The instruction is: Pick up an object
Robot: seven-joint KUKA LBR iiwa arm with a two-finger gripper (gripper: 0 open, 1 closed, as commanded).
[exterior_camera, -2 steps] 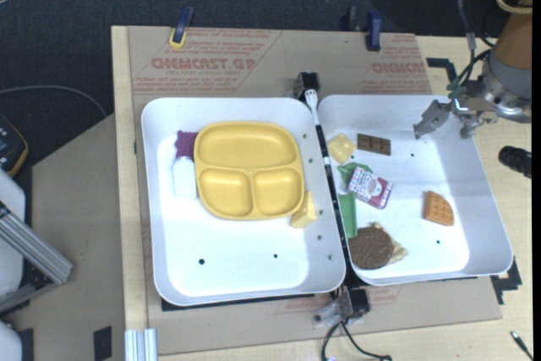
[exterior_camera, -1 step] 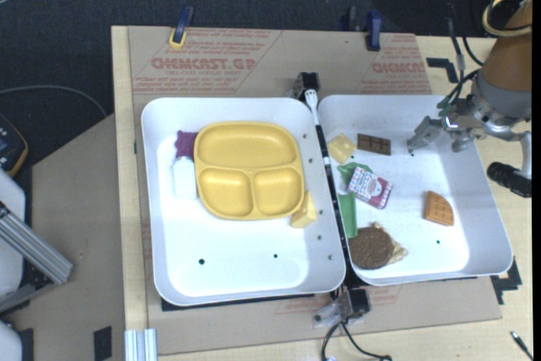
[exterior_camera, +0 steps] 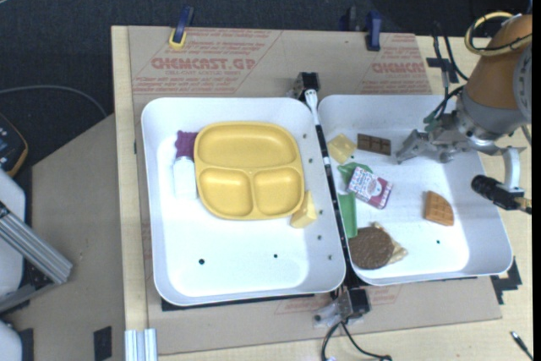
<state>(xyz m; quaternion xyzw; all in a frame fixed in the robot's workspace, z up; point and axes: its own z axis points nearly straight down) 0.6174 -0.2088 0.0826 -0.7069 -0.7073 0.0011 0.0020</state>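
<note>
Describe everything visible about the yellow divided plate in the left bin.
The yellow three-compartment plastic plate lies flat and upright in the left white bin, toward its upper middle. It has rounded corners, one wide compartment along the far side and two smaller ones nearer the camera. It looks glossy. A purple item and a white item peek out at its left edge, and a pale yellow piece sits at its lower right corner.

Two white bins are seen side by side on the bench (exterior_camera: pixel 254 55). In the left bin (exterior_camera: pixel 245 275), a yellow divided tray (exterior_camera: pixel 249 169) is set. In the right bin (exterior_camera: pixel 473 258), a waffle piece (exterior_camera: pixel 438 208), a round cookie (exterior_camera: pixel 370 247) and a chocolate bar (exterior_camera: pixel 374 144) are scattered. The jaws (exterior_camera: pixel 429 146) are spread near that bin's far edge, nothing seen between them.
</note>
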